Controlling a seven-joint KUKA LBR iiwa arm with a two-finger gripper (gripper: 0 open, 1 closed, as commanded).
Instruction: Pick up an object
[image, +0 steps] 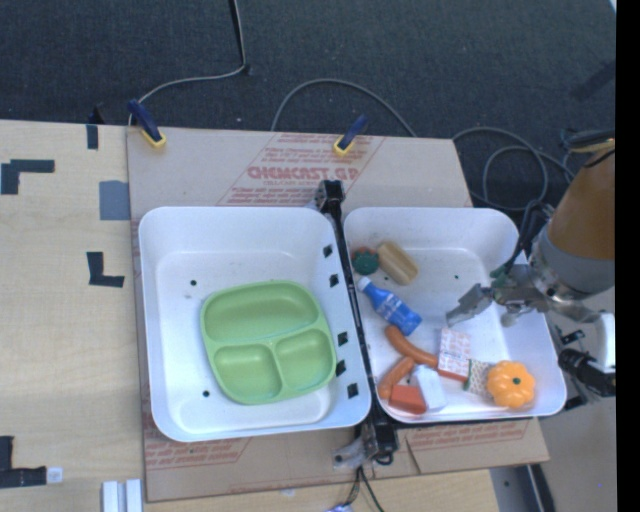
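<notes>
The claw (478, 300) hangs released over the right bin's (440, 222) right half, grasping nothing. Nearest is the white packet (454, 350), just toward the bin's front edge, long axis running front to back.

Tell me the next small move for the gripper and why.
Probably a short move down and toward the bin's near edge, onto the white carton. The gripper hangs above the right bin with nothing between its fingers, over bare floor just up and right of the carton. The orange pumpkin lies farther off, and the blue bottle sits near the divider.
</notes>
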